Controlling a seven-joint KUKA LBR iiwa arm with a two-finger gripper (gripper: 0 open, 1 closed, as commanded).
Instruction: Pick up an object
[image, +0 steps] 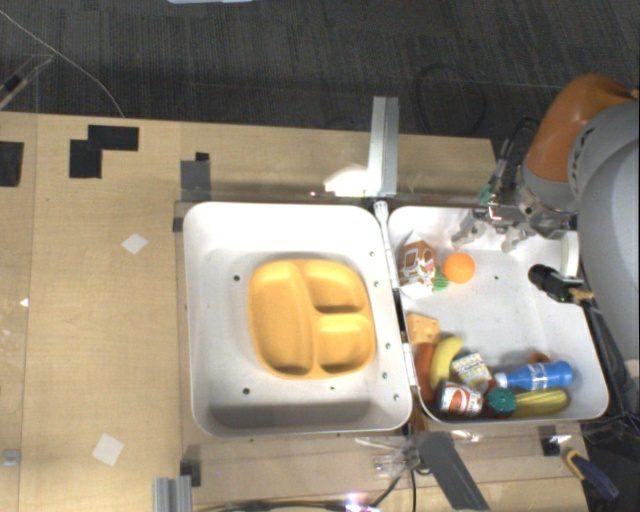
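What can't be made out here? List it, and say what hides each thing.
- Gripper: too small and blurred in the camera view to judge its fingers.
- Arm: cut off by the right edge.
- Pile at the right bin's near end: items overlap; the can label is too small to read.

A yellow 3-compartment tray (308, 316) lay in the left white bin (215, 330); black tape patches (100, 147) marked the bench (90, 330).

Grey arm (610, 200) w/ orange band (565, 125), black cables.
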